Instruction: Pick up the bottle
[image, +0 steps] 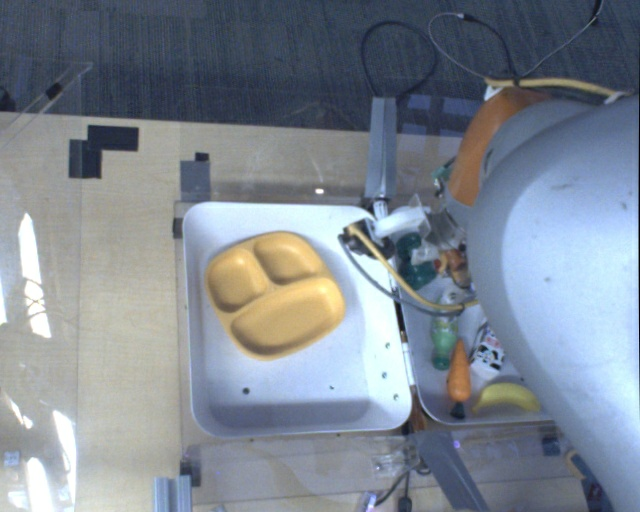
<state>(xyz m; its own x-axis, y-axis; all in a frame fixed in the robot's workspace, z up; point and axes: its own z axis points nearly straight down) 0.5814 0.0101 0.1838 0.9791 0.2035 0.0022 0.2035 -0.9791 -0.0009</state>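
Observation:
A small green translucent bottle (443, 343) lies at the left side of the right bin (432, 408), near the wall between the two bins. The gripper (413, 250), with teal and white parts and a yellow cable looping off it, hangs over the far left part of that bin, a little beyond the bottle and apart from it. The big grey arm (560, 260) with its orange band (478, 150) covers most of the right bin.
A yellow divided plate (275, 293) lies in the left bin (300, 405). In the right bin an orange carrot (458, 373) lies just in front of the bottle, with a banana (505, 399) and a black-and-white item (488, 350) beside it.

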